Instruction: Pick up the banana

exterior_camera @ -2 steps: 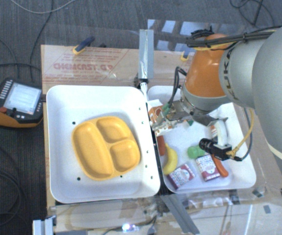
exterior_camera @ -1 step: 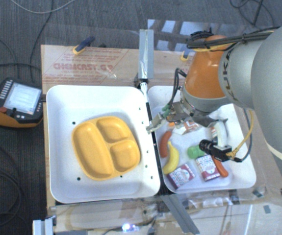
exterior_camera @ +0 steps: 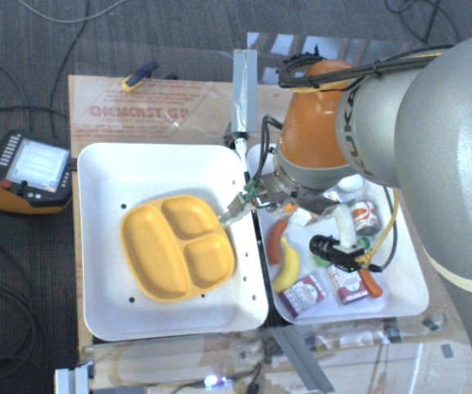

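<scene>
The banana [exterior_camera: 286, 265] lies in the right bin [exterior_camera: 408, 302] near its left wall, yellow and curved, running roughly up and down. My gripper [exterior_camera: 237, 208] hangs over the rim between the two bins, up and to the left of the banana and apart from it. Nothing is visibly held. The orange-banded wrist [exterior_camera: 318, 138] and the grey arm cover the upper part of the right bin.
A yellow sectioned plate [exterior_camera: 178, 245] lies in the left bin [exterior_camera: 104, 302]. Around the banana are a red sausage [exterior_camera: 276, 238], a red packet [exterior_camera: 301, 294], a red box [exterior_camera: 346, 287], a can [exterior_camera: 365, 217] and an orange carrot [exterior_camera: 371, 282].
</scene>
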You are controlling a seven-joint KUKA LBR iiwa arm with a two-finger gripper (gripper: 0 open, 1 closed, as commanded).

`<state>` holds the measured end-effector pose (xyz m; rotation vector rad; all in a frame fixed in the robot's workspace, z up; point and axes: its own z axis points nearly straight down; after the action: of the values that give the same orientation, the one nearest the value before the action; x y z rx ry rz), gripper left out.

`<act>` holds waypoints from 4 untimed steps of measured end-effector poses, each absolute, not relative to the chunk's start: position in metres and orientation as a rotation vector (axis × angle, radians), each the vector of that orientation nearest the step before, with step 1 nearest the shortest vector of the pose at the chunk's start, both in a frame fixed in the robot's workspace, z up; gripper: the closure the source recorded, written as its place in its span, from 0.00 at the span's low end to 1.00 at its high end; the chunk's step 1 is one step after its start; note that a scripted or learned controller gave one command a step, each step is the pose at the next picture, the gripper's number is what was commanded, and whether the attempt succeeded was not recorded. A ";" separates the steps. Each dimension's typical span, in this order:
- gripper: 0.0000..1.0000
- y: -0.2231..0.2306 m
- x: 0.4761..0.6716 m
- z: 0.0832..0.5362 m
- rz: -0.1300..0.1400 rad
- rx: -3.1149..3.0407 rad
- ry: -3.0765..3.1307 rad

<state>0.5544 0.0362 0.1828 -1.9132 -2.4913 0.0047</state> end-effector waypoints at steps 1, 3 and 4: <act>0.00 0.025 0.505 0.182 0.005 -2.135 -2.298; 0.00 -0.022 0.484 0.183 0.005 -2.019 -2.406; 0.00 -0.039 0.490 0.160 -0.039 -1.972 -2.440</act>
<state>0.4899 -0.0389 0.1604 -1.9723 -2.4399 -0.0392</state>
